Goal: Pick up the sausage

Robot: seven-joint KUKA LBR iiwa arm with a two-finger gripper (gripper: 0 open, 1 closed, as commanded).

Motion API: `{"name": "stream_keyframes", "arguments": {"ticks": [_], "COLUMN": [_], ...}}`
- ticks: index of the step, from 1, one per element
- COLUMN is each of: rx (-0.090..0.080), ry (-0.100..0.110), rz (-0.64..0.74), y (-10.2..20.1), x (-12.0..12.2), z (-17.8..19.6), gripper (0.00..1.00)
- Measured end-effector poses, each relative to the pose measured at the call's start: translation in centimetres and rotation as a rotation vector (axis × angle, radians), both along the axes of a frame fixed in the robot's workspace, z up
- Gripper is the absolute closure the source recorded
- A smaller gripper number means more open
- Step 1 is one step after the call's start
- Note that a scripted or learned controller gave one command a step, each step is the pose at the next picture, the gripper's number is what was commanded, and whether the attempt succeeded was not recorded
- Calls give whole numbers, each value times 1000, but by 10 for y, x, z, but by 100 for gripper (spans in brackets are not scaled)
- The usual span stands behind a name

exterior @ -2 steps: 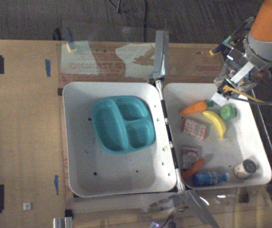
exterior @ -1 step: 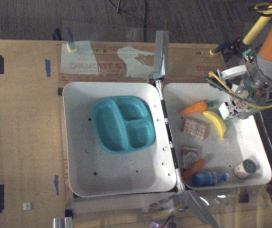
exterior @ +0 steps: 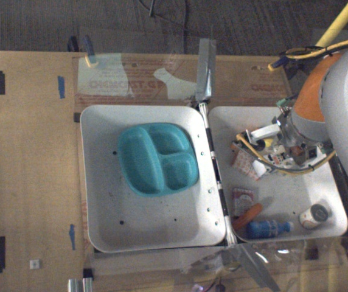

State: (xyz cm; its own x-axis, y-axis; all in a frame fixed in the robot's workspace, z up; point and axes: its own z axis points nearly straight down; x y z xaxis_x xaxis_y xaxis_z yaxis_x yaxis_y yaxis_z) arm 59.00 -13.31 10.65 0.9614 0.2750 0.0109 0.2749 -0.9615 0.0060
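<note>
The sausage (exterior: 247, 215), a short orange-red piece, lies at a slant near the front left corner of the right bin (exterior: 283, 190). It rests between a small red-and-white packet (exterior: 243, 197) and a blue bottle (exterior: 269, 228). My gripper (exterior: 257, 162) hangs over the upper middle of the same bin, well behind the sausage and apart from it. It hovers beside a brownish patterned packet (exterior: 242, 160).
A teal divided plate (exterior: 159, 158) sits in the left bin (exterior: 101, 212). A small round grey-topped cup (exterior: 316, 215) stands at the right bin's front right corner. The metal divider (exterior: 213, 169) runs between the bins.
</note>
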Motion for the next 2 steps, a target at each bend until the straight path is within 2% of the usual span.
{"name": "stream_keyframes", "arguments": {"ticks": [1,2], "rx": [1,1], "ry": [1,1], "rz": [-1,-1], "y": [0,0], "x": [0,0], "z": [9,9], "gripper": [100,0]}}
